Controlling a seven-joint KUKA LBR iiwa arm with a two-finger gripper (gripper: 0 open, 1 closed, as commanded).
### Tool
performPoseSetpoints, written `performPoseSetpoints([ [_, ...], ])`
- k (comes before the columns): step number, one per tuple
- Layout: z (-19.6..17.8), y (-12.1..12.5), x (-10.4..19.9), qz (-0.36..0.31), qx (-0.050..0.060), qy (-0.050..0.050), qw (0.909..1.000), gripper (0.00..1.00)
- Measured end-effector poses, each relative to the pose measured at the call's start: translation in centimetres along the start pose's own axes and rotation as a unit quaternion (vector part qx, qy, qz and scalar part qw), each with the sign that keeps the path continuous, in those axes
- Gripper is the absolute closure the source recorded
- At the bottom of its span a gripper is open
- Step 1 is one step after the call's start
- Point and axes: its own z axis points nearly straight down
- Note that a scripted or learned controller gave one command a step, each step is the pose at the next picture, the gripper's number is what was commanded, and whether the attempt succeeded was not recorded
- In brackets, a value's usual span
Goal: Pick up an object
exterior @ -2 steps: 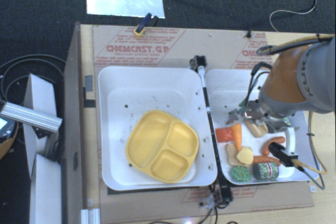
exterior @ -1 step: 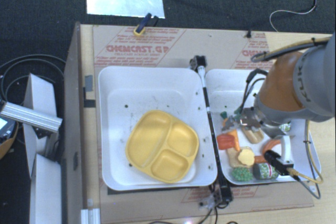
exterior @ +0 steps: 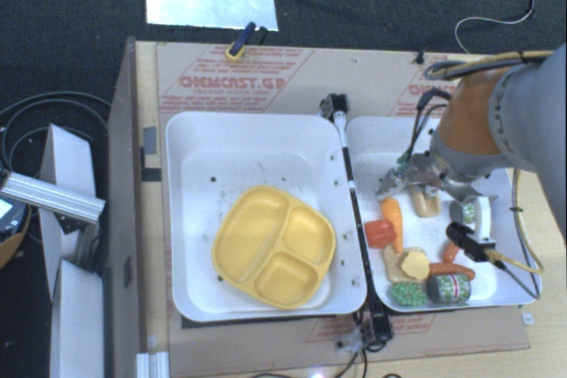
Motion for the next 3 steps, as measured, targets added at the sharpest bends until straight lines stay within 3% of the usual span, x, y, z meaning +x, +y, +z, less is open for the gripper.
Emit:
performPoseSetpoints([
  [1, 0.0, -2.2, 1.8, 0.000, 0.001, 0.000, 1.0000, 0.00],
  [2, -1.3, -2.0, 1.7, 0.000, -0.002, -0.002, 1.0000, 1.00],
  [3, -9.9, -3.7, 8.0, -0.001, 0.003, 0.002, 1.0000, 1.00],
])
